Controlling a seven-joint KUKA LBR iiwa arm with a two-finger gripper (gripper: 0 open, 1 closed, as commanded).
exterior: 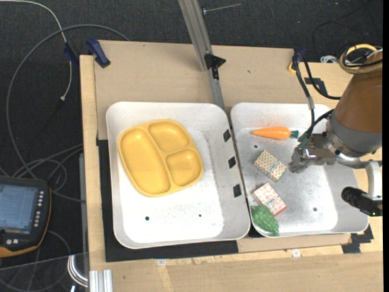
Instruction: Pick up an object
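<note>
A tan tabletop [152, 72] over dark carpet [36, 72] bears two white bins. The fingers [299, 162], state unclear, hover in the right bin [322, 199] beside the carrot [271, 133].

You look down from one fixed camera above the table [182, 66], tilted at a slant, far enough back to take in both white bins [121, 120] and surrounding floor.
</note>
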